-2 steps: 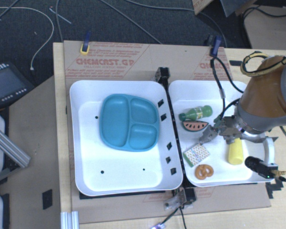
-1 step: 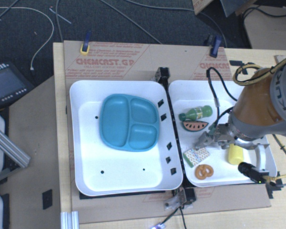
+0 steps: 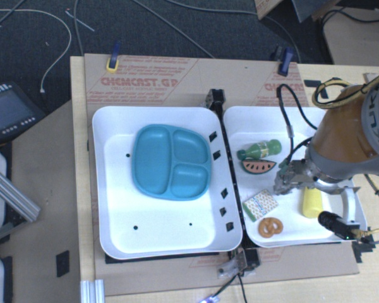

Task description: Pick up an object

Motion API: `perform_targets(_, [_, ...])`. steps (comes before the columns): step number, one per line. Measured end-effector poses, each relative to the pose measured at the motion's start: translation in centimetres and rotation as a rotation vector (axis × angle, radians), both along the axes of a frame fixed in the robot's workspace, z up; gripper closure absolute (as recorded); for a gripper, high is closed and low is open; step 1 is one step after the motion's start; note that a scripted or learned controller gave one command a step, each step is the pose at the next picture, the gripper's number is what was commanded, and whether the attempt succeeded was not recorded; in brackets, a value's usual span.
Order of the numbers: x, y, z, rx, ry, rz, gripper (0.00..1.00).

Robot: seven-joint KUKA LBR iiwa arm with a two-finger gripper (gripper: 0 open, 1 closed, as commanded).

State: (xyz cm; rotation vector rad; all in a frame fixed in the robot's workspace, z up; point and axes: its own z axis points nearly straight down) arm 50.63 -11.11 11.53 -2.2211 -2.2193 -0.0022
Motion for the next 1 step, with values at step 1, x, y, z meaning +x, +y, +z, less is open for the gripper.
perform_targets(1, [-0.41,0.56,4.64,-0.002,-0.005,0.002,1.00])
